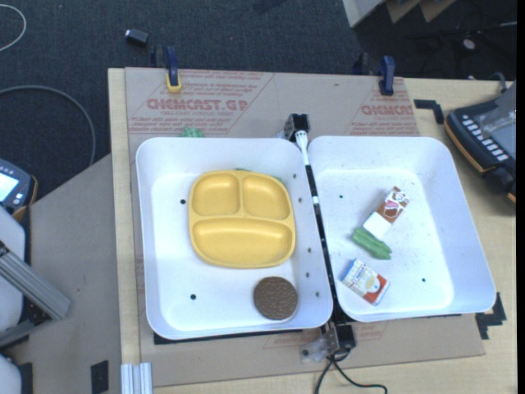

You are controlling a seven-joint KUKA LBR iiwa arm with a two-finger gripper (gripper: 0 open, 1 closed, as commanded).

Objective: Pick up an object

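Five things to choose from here, split over two white bins on the tabletop. As for the tool, I honestly can't tell whether it's released or clenched, so no call on that.

The arm comes in from the right, so the right bin (463, 220) is the tool's near side. It holds a small brown-and-white carton (389, 211), a green pod-looking thing (372, 243) touching the carton's lower end, and a little red-and-white carton (364, 281) just apart from those.

Over in the far bin (149, 220) sit a yellow divided plate (242, 220) and a brown round disc (275, 298), close beside it.

My pick would be the red-and-white carton. It looks light and boxy, probably thin card that dents if squeezed hard, but the flat sides should give decent grip. I'd close across its narrow width, in the middle.

The green piece looks soft and slippery-ish. The plate is stiff but too wide, and the disc lies flat, so there's little edge to catch.
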